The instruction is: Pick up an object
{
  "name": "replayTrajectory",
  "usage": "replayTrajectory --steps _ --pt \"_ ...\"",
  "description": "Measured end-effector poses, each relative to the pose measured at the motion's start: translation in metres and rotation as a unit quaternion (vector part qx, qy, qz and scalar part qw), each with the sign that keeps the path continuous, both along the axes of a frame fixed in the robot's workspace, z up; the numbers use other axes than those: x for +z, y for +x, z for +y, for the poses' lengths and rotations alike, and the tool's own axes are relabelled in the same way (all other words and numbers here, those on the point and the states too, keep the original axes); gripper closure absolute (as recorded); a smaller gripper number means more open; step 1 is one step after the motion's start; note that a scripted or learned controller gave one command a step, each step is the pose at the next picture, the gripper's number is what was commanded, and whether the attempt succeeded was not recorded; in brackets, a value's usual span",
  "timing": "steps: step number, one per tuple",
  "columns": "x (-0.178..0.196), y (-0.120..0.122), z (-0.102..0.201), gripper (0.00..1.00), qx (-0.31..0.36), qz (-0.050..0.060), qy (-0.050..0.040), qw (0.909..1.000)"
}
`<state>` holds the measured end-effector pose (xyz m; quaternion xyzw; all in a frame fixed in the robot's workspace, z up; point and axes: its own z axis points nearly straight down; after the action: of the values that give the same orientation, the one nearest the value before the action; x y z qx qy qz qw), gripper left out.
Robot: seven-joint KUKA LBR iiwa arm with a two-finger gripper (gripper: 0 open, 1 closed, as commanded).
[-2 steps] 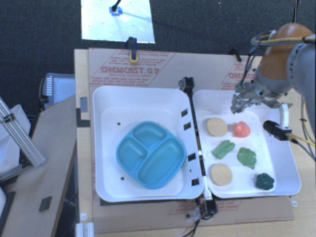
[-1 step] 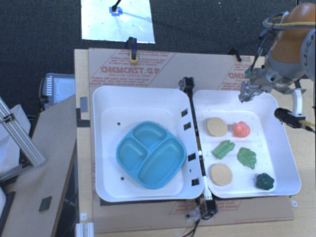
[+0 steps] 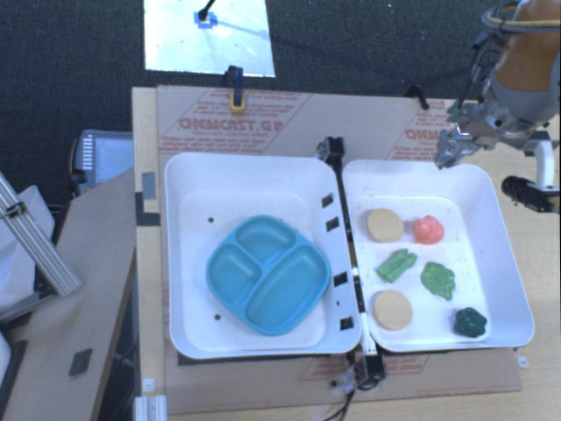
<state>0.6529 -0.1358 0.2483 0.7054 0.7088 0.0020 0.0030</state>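
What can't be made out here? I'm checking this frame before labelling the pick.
- Gripper, camera view: too small and blurred to tell its finger state.
- Arm: cut off by the top and right edges.
- Dark green item in the right bin: too small to identify.

The scene is evenly and fairly brightly lit from overhead, with a cool, slightly bluish cast. The two white bins [image 3: 254, 169] in the middle of the frame read bright but keep their detail. A square metal plate [image 3: 209, 24] at the upper left gives pale, washed-out glare. Shadows are soft and short: faint grey under the blue divided plate [image 3: 267, 274] and along the inner bin walls. The dark floor at the top is grainy. Overall sharpness is modest; the arm [image 3: 526, 42] at the upper right looks softly blurred.
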Motion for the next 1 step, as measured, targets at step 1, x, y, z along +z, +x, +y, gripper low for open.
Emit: replayTrajectory --steps 1 --pt "-0.0008 -0.0181 0.0443 1.00 0.002 0.003 0.0012 1.0000"
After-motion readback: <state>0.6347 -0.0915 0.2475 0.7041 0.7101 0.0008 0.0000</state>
